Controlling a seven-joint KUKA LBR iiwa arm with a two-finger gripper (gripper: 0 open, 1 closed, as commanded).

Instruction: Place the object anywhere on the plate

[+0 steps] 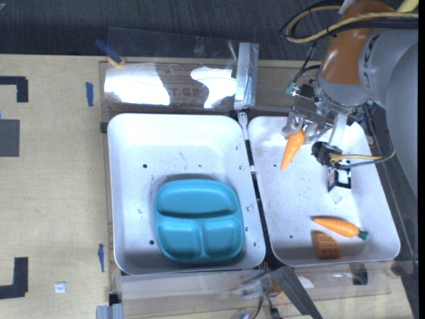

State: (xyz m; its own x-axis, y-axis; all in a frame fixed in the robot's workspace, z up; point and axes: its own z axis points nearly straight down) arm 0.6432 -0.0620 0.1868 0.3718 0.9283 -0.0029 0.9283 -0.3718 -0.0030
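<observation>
- Right, your gripper (300, 129) is up over the right bin (392, 244), closed on the thick end of a carrot (291, 149), tip hanging down-left, clear of the bin floor.
- Carrot looks like a toy: light, stiff, smooth skin, tapered, so it could slip or swing; the hold at the fat top seems right, since the narrow tip gives less to pinch.
- Target is the blue plate (198, 219), three compartments, in the left bin (119, 178), well apart from the carrot, across the divider.
- A second carrot (339, 226) and a brown block (325, 246) lie near the right bin's front edge; leave them.
- Both bins sit on the desk (46, 178).
</observation>
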